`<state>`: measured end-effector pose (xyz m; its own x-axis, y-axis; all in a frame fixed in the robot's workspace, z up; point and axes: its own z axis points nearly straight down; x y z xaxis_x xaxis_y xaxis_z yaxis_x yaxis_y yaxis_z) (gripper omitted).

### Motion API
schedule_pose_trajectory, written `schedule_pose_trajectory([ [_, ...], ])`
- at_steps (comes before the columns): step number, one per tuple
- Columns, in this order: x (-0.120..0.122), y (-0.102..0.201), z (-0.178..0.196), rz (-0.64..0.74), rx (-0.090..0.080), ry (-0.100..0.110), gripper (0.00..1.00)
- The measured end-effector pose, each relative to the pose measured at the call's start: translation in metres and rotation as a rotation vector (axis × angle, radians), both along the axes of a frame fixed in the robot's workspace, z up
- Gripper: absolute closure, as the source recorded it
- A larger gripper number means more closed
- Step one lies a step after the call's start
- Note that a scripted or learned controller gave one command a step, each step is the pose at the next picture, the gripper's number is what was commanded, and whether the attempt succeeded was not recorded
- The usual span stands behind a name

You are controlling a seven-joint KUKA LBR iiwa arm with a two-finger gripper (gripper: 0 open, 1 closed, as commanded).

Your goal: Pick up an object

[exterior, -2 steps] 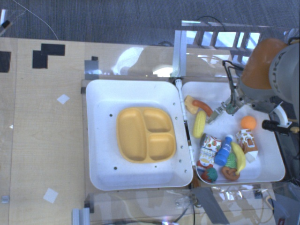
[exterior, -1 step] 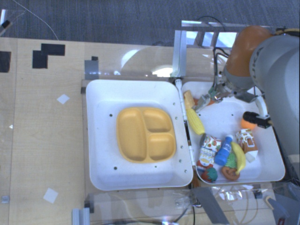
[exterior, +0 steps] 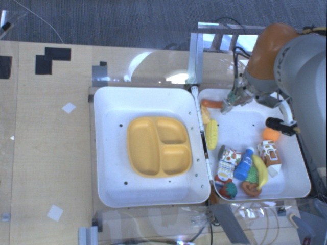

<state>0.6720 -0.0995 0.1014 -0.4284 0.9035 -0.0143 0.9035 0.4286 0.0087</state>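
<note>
- Two shallow white bins sit side by side on the pale wooden bench (exterior: 46, 152); the left bin (exterior: 110, 188) has smooth rounded walls, and the right bin (exterior: 299, 185) touches it along a shared edge.
- At about 12 o'clock in the right bin, the gripper (exterior: 231, 102) hangs low over the white floor; whether it is open or closed cannot be told, and nothing is seen held in it.
- Just beside the gripper, at its 9 o'clock, lies an orange carrot-shaped toy (exterior: 210, 104).
- A glossy yellow plate (exterior: 159, 146) with three compartments lies in the middle of the left bin.
- A yellow corn-like piece (exterior: 211, 133) lies at the right bin's 9 o'clock, against the left wall.
- A small round orange ball (exterior: 271, 134) sits at 3 o'clock.
- Toward 6 o'clock lies a cluster: a printed snack packet (exterior: 228, 164), a blue bottle (exterior: 243, 164), a curved yellow banana (exterior: 261, 171) and a small carton (exterior: 269, 153).
</note>
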Motion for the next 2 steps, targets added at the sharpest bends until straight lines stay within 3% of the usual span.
schedule_pose_trajectory([
  [1,-0.002,0.004,-0.002,0.004,0.007,0.012,0.00],
  [2,0.002,0.004,0.012,0.009,0.002,-0.003,1.00],
])
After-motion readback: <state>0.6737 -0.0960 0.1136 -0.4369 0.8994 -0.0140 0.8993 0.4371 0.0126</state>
